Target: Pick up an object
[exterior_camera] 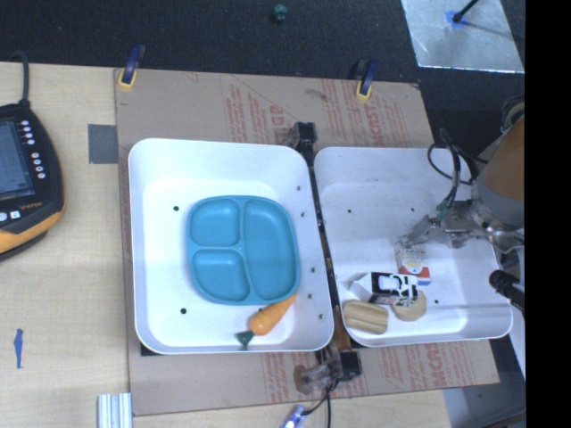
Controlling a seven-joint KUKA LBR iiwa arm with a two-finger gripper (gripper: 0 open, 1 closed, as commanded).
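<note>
At the near edge of the right bin, a tan wooden block is seen lying beside a round wooden piece, with a small black-and-white item touching the latter from behind. Across the divide, an orange carrot toy rests in the left bin against the near rim of a blue divided plate. Farther back in the right bin, the gripper is lowered just above a small red-and-white card; nothing is seen between its fingers, and whether they are spread cannot be told. A pendant lies on the bench at far left.
</note>
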